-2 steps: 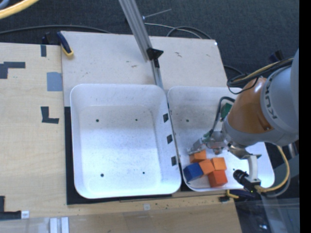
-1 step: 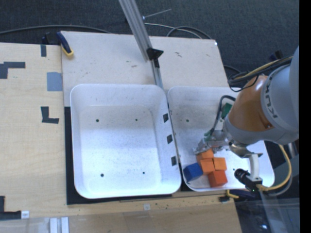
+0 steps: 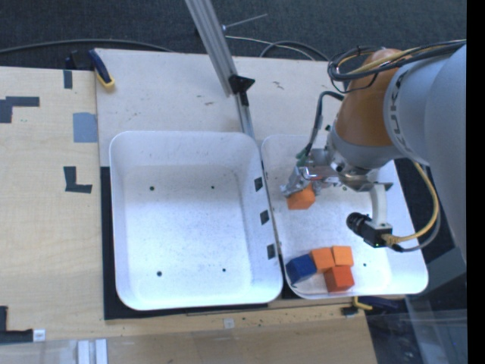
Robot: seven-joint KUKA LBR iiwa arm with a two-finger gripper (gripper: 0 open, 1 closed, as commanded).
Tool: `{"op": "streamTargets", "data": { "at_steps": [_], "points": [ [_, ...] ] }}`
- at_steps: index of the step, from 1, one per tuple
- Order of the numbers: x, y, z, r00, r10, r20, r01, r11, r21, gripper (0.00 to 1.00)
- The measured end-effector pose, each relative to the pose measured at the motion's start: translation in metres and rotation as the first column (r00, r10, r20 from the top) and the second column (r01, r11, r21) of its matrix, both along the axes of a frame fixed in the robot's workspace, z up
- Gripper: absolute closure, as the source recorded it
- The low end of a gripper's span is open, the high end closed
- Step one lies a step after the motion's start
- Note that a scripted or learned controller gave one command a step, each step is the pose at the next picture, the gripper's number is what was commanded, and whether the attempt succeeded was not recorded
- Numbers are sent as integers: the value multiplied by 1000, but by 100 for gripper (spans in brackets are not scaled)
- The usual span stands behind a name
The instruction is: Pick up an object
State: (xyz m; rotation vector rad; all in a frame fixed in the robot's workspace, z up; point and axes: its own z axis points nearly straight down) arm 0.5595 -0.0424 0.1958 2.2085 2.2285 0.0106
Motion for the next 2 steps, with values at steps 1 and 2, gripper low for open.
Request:
{"op": "streamTargets", "data": {
  "at_steps": [1,2],
  "points": [
    [33,66,-5,1000,0,-8,0,1000,1,100],
    [64,26,16,1000,-9,-6,9,1000,-4,100]
  ]
}}
